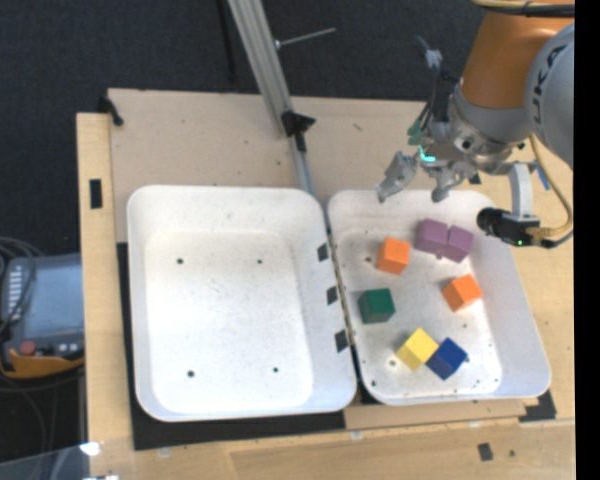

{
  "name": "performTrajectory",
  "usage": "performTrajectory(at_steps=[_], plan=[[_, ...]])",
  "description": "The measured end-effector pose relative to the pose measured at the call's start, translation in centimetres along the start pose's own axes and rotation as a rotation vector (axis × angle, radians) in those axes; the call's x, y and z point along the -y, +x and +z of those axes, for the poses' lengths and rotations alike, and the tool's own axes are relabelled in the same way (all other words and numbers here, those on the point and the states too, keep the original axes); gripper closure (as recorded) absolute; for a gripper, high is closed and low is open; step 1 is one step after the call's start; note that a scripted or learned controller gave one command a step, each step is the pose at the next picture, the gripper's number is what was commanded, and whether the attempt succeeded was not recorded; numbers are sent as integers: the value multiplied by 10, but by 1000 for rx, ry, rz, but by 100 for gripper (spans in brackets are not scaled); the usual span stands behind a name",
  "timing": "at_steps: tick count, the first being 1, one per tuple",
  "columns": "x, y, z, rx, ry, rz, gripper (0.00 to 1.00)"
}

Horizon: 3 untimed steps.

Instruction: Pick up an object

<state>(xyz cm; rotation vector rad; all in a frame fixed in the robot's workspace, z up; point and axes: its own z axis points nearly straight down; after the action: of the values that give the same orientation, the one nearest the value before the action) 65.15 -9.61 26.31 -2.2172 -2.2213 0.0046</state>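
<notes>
The claw (417, 180) hangs over the far rim of the right bin (525, 368), fingers spread apart and gripping nothing. The pick looks to be in its approach step, with no object chosen that one can be sure of. Below it in the bin lie the candidates: a purple block (443, 238) nearest the claw, an orange cube (393, 255) just beside that, a second orange cube (462, 291) toward the right wall, a green cube (376, 305) near the left wall, and a yellow cube (417, 349) touching a blue cube (446, 358) at the near end. The next move calls for a short drop, probably onto the purple block, with the fingers straddling it. The left bin (160, 218) sits alongside on the bench (180, 118); a metal post (265, 53) slants up behind, dark floor beyond.
</notes>
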Motion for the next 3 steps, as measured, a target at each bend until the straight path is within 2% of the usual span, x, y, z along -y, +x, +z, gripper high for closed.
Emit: performTrajectory(at_steps=[1,2,3], plan=[[-1,0,-3,1,-5,-1,0],[-1,-12,49,2,0,3,0],[-2,-11,91,1,0,3,0]])
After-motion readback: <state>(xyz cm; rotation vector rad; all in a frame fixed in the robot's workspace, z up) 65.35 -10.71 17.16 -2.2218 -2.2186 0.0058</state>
